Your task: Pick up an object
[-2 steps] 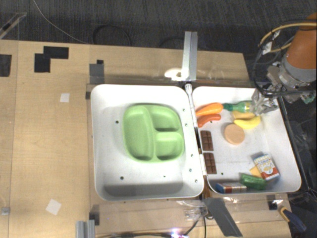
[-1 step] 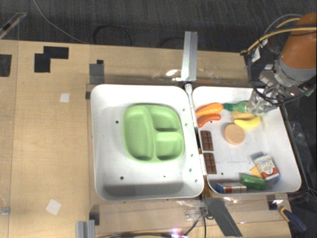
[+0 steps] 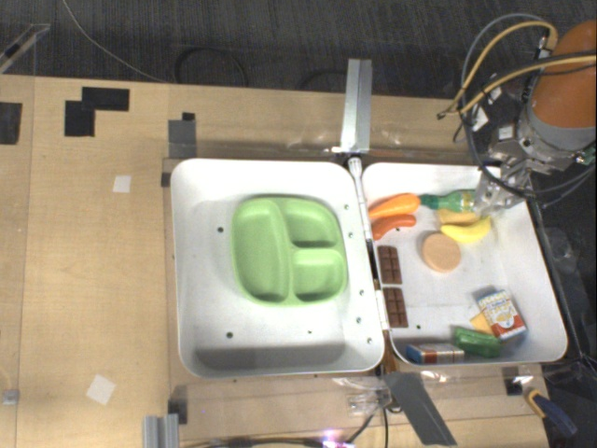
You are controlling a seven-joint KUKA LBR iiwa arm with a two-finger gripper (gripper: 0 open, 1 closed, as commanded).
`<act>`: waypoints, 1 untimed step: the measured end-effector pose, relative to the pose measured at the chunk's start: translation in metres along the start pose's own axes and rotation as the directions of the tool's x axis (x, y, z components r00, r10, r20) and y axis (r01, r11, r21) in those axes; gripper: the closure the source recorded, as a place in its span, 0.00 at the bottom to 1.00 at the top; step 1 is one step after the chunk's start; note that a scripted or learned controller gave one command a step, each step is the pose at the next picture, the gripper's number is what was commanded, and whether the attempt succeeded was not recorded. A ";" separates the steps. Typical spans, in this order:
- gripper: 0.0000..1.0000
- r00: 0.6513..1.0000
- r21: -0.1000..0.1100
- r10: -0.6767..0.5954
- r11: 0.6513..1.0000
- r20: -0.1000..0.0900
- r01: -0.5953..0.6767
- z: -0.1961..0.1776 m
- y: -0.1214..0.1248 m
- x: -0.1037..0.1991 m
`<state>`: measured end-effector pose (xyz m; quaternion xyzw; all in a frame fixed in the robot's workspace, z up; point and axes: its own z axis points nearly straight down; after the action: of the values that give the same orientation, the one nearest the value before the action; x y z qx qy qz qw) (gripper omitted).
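Yellow plastic banana (image 3: 466, 231) lies in the far part of the right-hand white bin (image 3: 541, 287), just beside the tan round disc (image 3: 442, 252), and it looks like the object being gone for. Directly over its right end hangs the two-finger gripper (image 3: 492, 197) of the grey arm with the orange band (image 3: 566, 101), so the step in hand seems to be the descent onto a target, not yet a lift. Nothing can be seen between the fingers, and whether they stand apart or closed I cannot tell: they are small and blurred against the white bin wall. The next move calls for a clean closing on the banana without nudging the green-and-yellow bottle (image 3: 448, 201) that lies just to the left. Other things crowd the right bin; the left bin (image 3: 196, 278) holds a green divided tray (image 3: 287, 248). The arm's upper part is cut off at the right edge, and cables (image 3: 494, 49) partly mask the wrist.
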<state>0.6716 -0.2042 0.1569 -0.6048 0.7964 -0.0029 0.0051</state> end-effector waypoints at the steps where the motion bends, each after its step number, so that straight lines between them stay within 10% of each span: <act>1: 0.00 1.000 0.000 0.001 1.000 0.000 -0.001 0.000 0.000 0.000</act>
<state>0.6714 -0.2043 0.1567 -0.6045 0.7966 -0.0027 0.0051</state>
